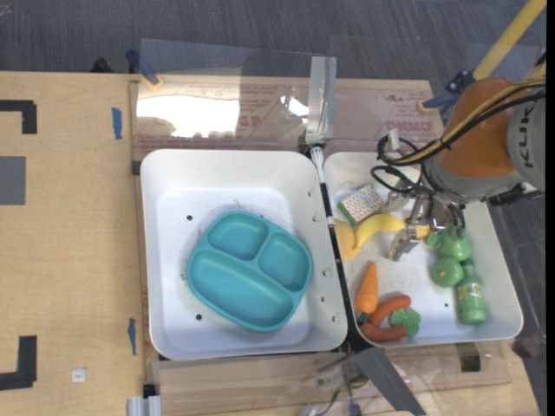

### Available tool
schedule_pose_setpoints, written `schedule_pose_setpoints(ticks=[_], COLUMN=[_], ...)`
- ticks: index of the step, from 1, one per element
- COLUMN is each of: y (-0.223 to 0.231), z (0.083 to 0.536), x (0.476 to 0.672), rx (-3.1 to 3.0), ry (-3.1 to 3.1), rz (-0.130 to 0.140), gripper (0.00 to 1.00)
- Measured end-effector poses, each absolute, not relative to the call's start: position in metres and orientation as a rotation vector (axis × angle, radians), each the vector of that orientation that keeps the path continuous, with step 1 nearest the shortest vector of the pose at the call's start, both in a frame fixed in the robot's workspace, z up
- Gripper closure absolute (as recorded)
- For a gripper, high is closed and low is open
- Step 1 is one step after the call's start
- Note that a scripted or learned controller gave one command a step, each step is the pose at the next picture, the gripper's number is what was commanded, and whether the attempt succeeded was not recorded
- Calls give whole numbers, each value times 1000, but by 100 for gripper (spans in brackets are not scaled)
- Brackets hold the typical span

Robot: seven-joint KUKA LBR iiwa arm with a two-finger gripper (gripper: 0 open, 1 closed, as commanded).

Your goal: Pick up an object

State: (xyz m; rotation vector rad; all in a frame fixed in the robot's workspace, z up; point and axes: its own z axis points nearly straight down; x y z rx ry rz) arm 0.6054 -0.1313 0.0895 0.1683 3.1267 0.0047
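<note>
Plywood bench surface (61,258) fills the left of the frame, with dark grey carpet across the top. Two shallow white plastic bins sit side by side at centre. The left bin (165,189) holds a teal plastic divided plate (250,270), lying flat with its three compartments facing up.

The right bin (503,293) holds the loose items. A yellow plastic banana (375,229) lies in the upper middle of this bin, its long axis running from lower left to upper right, with the right tip just beside the gripper. A small printed green-and-white packet (360,204) lies just above it. An orange toy carrot (368,288) lies below the banana, long axis near vertical, narrow end up. A red toy sausage with a green piece (392,317) lies at the lower edge. Round green toy fruits (451,260) and a small green can (472,303) sit at the right.

The two-finger gripper (414,236) hangs over the right bin, between the banana and the green fruits. Finger separation cannot be determined.
</note>
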Motion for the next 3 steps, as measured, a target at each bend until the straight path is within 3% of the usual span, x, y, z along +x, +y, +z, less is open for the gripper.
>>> schedule_pose_setpoints(ticks=[1, 2, 3], y=[-96, -182, -162], z=[90, 154, 89], x=[561, 561, 577], rx=[5, 238, 144], ry=[3128, 3119, 3126], rz=[-2, -7, -3], gripper=[0, 0, 0])
